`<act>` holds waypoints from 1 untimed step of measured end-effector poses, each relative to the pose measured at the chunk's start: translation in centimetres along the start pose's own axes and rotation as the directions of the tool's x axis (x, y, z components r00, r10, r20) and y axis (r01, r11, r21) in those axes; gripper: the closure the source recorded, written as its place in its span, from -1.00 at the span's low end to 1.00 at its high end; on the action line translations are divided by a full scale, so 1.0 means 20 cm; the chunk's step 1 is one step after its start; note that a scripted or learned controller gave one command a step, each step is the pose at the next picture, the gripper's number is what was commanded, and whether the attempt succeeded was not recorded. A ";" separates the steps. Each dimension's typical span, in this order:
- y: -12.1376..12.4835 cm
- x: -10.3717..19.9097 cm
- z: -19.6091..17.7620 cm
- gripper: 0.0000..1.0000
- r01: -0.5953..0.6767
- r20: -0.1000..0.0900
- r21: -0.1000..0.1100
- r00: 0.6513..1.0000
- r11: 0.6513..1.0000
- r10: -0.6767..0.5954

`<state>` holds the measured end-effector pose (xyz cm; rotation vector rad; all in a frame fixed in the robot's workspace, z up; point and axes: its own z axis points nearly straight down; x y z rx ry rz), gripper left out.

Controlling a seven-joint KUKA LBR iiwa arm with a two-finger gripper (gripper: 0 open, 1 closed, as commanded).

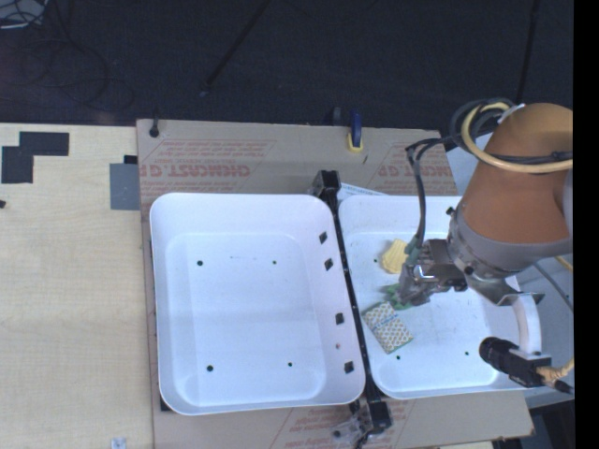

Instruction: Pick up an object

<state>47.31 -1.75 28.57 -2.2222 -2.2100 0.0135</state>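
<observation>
Approach step: tool (409, 293) low in right bin (449, 368), beside patterned pad (387, 326); grip state indiscernible. Next: descend, close, lift.

The arm's gripper (409, 293) hangs low in the right bin (449, 372), just above a checkered pad (387, 326), with a yellow object (394, 254) beside it

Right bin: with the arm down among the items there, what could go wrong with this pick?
1. The pincer sits low among clustered things: a yellow object, a small green item and a patterned pad. It might nudge one instead of grasping it.
2. The pad lies flat near the bin divider, so it may be hard to get under.
</observation>
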 end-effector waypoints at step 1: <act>0.01 0.01 -0.06 1.00 0.004 -0.001 -0.003 1.000 1.000 -0.004</act>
